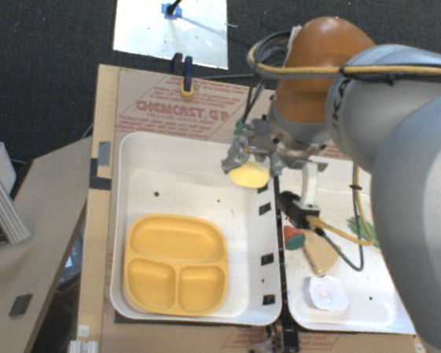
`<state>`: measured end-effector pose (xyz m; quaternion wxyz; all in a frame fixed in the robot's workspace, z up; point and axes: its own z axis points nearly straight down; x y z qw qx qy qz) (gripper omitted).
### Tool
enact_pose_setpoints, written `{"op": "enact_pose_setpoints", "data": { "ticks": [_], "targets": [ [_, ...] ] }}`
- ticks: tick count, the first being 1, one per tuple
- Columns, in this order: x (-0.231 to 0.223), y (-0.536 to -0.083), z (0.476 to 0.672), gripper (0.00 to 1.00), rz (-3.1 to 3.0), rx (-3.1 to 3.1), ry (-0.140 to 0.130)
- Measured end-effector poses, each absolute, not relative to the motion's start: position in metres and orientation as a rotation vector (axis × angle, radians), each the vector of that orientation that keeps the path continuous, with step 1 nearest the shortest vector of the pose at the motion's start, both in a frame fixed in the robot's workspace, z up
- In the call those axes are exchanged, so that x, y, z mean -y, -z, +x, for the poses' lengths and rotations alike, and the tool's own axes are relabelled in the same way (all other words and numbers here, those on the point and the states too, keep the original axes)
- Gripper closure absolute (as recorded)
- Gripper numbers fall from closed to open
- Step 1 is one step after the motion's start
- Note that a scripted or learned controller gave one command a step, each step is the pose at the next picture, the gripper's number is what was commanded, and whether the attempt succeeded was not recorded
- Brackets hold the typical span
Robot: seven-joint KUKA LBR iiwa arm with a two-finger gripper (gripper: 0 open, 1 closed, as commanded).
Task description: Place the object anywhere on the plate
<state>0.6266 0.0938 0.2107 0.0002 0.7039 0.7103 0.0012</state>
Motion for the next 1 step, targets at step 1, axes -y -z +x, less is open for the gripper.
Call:
{"op": "enact_pose_setpoints", "data": {
  "ticks": [1],
  "targets": [
    [-0.1480,-0.2267,0.6269,1.00,2.213,-2.230,-0.004]
  ]
}}
